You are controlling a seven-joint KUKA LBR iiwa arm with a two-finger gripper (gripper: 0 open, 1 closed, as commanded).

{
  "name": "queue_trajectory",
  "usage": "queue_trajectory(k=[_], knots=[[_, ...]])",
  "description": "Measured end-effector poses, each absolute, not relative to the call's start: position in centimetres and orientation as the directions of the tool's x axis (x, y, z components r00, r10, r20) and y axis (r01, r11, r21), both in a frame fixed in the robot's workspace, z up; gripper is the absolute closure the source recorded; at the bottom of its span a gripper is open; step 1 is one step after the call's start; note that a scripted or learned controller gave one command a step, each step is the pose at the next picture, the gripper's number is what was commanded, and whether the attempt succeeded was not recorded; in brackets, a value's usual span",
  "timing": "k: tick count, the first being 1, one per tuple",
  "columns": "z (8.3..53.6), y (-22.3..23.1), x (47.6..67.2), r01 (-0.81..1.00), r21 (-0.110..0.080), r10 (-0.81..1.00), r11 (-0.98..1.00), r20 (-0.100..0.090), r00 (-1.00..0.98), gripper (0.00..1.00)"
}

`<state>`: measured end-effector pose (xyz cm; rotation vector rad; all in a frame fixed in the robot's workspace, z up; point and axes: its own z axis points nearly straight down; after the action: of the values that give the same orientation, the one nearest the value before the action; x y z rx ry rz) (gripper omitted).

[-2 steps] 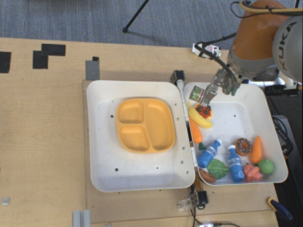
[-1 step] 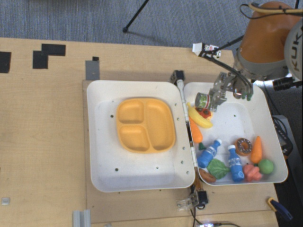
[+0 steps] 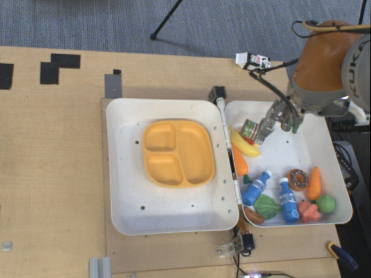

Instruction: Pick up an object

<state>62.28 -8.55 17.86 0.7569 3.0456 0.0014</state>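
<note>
The small can point(image 3: 250, 130), green and red with a silver top, sits tilted between the fingers of the hand point(image 3: 259, 131), which is closed narrowly on its upper end. It hangs over the upper left part of the right bin point(image 3: 324, 141), just above the yellow banana point(image 3: 244, 145); whether it clears the banana cannot be told. The tilt suggests a grip taken at a slant, off the can's middle. Below, an orange carrot point(image 3: 239, 163) lies against the divider, and two blue bottles point(image 3: 255, 189), a doughnut point(image 3: 298, 179) and green pieces crowd the near edge. The left bin point(image 3: 124, 172) carries a yellow divided plate point(image 3: 177, 153). Both bins rest on the counter point(image 3: 52, 172).
</note>
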Motion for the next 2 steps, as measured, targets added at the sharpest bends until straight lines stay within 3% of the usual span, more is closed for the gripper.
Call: queue_trajectory(k=[1,2], knots=[[18.1,-9.3,63.2,0.704,0.003,0.704,0.71,-0.004,-0.71,1.0],[23.6,-11.7,61.9,0.798,0.004,0.798,0.603,-0.005,-0.603,1.0]])
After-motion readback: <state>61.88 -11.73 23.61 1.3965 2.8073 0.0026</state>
